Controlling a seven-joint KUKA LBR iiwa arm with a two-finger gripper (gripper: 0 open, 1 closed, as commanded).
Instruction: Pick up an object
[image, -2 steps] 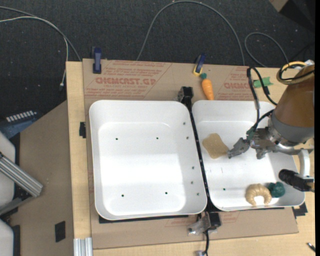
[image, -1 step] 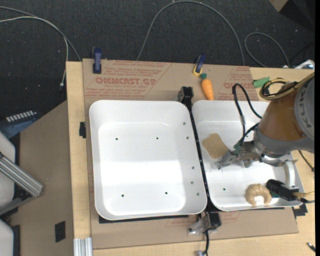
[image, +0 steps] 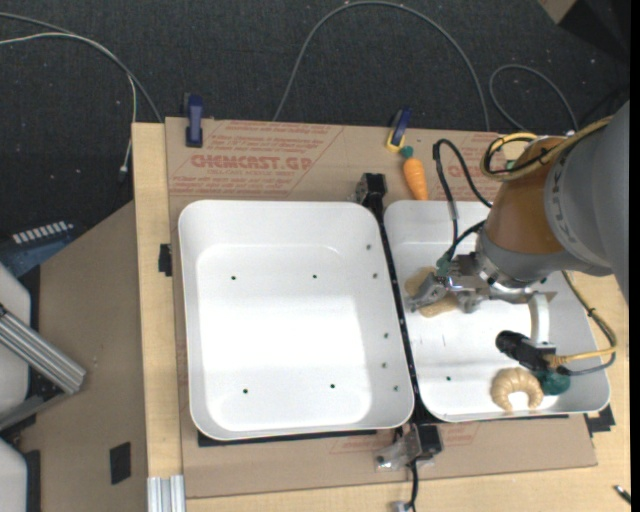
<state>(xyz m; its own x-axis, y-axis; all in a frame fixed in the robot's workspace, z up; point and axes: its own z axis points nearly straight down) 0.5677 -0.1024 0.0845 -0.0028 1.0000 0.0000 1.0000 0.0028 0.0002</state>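
The small tan bread-like lump, probably light and stiff, lies at the left of the right white bin, just beside the claw, whose opening cannot be told; its narrow middle looks the best hold.

Desk on dark carpet
The tan desk bears red print; white cables loop over the speckled carpet, blue clamps grip the desk's far edge, and a metal rail lies left.

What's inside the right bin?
The right bin holds a croissant-shaped piece near its lower rim and a tan piece at the tool. The arm covers its upper right part.
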